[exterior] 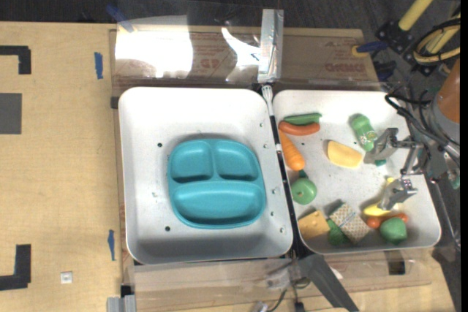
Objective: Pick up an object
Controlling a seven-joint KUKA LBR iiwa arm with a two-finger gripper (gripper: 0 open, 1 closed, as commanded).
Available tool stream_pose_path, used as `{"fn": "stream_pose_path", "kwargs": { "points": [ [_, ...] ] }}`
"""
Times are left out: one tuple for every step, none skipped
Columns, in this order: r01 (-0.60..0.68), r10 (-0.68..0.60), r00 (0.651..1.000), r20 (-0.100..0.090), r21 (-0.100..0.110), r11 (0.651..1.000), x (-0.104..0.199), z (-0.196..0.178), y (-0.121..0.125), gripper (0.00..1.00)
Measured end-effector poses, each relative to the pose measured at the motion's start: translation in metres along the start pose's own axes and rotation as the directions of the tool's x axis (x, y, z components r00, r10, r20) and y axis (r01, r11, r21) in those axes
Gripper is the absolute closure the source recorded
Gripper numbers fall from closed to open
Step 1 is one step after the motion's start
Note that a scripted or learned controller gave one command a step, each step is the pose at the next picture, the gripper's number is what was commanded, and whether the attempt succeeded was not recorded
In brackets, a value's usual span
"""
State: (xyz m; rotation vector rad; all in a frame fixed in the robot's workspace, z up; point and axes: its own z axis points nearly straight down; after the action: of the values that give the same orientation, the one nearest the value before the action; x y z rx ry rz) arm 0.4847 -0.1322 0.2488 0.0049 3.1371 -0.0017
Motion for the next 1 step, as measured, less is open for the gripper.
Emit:
{"fn": "stream_pose_path", "kwargs": {
  "points": [
    [0.387,-0.387,0.922,-0.001,-0.001,0.922,-0.0072,0.1540,-0.0430,0.00]
  ]
}}
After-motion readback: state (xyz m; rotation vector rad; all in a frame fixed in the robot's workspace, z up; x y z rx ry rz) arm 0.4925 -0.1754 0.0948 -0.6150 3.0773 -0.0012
